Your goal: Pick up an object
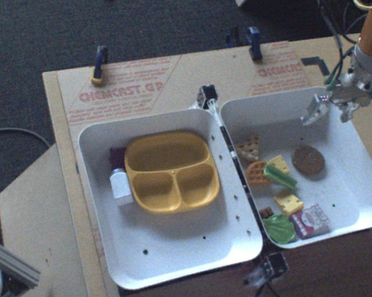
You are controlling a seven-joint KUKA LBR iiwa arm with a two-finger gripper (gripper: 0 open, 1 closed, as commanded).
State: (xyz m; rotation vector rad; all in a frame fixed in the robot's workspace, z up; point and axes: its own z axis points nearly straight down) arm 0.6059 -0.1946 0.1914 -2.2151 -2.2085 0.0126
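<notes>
Toy foods lie in the right bin (363, 204). A brown round patty (308, 160) is near the middle. To its left lie a waffle (257, 171), a cracker (248, 148), a yellow cheese wedge (277, 163) and a green bean pod (280, 177). Nearer the front are a second cheese piece (289, 202), a green leaf (279, 229) and a pink packet (312, 221). My gripper (329, 113) hangs over the bin's far right part, above and to the right of the patty. It is open, with nothing between its fingers.
The left bin (111, 247) holds a yellow divided plate (171, 171), a white bottle (121, 187) and a dark purple item (117, 155). A ridge (235, 171) separates the bins. Two clamps (98, 66) (254, 42) sit on the board's far edge.
</notes>
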